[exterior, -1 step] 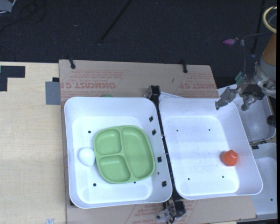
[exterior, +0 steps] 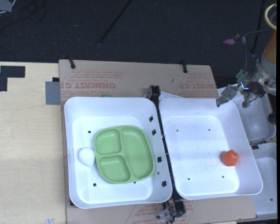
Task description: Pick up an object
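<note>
While the gripper hovers over the right bin's far corner, fingers spread and holding nothing, an orange ball sits near that bin's right wall (the closest target), below the fingers and toward the camera.

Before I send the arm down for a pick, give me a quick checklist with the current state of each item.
1. Target present: orange object lies in the right bin: ok.
2. Target stands apart from the bin walls: ok.
3. Gripper is over the right bin's far corner, not above the target: not ok.
4. Gripper carries nothing: ok.
5. Left bin holds a green divided plate with a white ball touching it: harder pick, cannot tell.
</note>
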Controlling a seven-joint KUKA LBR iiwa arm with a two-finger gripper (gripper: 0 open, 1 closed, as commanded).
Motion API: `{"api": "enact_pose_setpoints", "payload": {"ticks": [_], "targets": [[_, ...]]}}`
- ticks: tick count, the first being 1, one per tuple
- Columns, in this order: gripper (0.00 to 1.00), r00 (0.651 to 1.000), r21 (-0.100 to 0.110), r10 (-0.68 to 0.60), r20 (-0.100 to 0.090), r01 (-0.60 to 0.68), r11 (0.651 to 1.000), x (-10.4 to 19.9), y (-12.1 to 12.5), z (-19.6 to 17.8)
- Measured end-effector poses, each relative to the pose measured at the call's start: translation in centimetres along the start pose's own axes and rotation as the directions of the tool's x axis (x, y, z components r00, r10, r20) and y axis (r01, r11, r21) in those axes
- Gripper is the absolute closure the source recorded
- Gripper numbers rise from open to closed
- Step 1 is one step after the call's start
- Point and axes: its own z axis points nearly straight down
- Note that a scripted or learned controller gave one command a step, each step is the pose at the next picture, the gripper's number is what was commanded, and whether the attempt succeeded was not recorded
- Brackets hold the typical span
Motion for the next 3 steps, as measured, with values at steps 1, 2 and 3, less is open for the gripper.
{"api": "enact_pose_setpoints", "payload": {"ticks": [1, 2, 3], "targets": [[0.00, 1.000, 0.005, 0.000, -0.001, 0.000, 1.000, 0.3, -0.1, 4.3], [0.00, 1.000, 0.004, 0.001, -0.001, -0.001, 1.000, 1.0, -0.5, 8.8], [0.00, 1.000, 0.006, 0.002, -0.002, -0.002, 1.000, 1.9, -0.9, 14.6]]}}
